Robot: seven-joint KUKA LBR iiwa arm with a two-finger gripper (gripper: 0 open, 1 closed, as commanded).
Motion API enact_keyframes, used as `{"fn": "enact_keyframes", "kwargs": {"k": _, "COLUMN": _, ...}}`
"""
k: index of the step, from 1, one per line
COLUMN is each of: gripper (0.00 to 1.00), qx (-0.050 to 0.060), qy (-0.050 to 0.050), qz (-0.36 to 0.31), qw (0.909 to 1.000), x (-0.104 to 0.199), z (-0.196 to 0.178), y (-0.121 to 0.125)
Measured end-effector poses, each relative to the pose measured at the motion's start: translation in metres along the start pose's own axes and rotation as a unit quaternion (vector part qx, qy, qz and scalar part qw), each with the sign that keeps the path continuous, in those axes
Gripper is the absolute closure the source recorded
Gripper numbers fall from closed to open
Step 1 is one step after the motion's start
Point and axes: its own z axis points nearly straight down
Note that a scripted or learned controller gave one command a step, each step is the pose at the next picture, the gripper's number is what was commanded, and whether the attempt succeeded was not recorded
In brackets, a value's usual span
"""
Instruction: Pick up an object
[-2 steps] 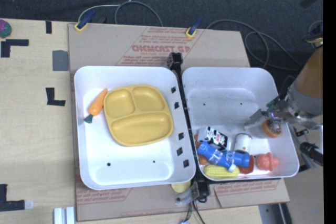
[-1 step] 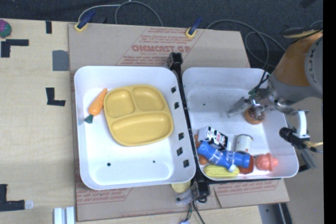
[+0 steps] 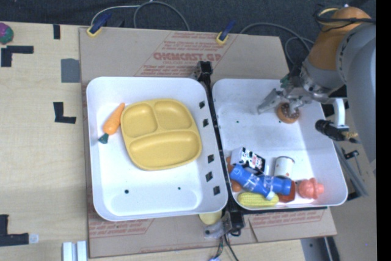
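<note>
The small brown object (image 3: 287, 112) is found just beneath the gripper (image 3: 286, 101), whose fingers are spread apart above it, probably for grasping it.

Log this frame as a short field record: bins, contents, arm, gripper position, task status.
left bin: yellow three-compartment plastic plate; orange toy carrot beside the plate's left edge
right bin: pile along the near edge, including a blue bottle, yellow toy corn, red toy, small white-and-grey can
arm: grey with orange band, reaching in from the right
gripper: over the far part of the right bin, by a small round brown object
task status: nothing seen lifted
</note>
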Motion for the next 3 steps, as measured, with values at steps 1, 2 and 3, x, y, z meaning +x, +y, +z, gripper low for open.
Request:
{"fn": "enact_keyframes", "kwargs": {"k": 1, "gripper": 0.00, "qx": -0.011, "qy": -0.011, "qz": 0.002, "qw": 0.9999, "x": -0.007, "z": -0.083, "y": 0.014}}
{"fn": "enact_keyframes", "kwargs": {"k": 2, "gripper": 0.00, "qx": -0.011, "qy": -0.011, "qz": 0.003, "qw": 0.9999, "x": 0.075, "z": -0.005, "y": -0.002}}
{"fn": "enact_keyframes", "kwargs": {"k": 3, "gripper": 0.00, "qx": 0.002, "qy": -0.005, "qz": 0.005, "qw": 1.0000, "x": 0.034, "z": 0.001, "y": 0.009}}
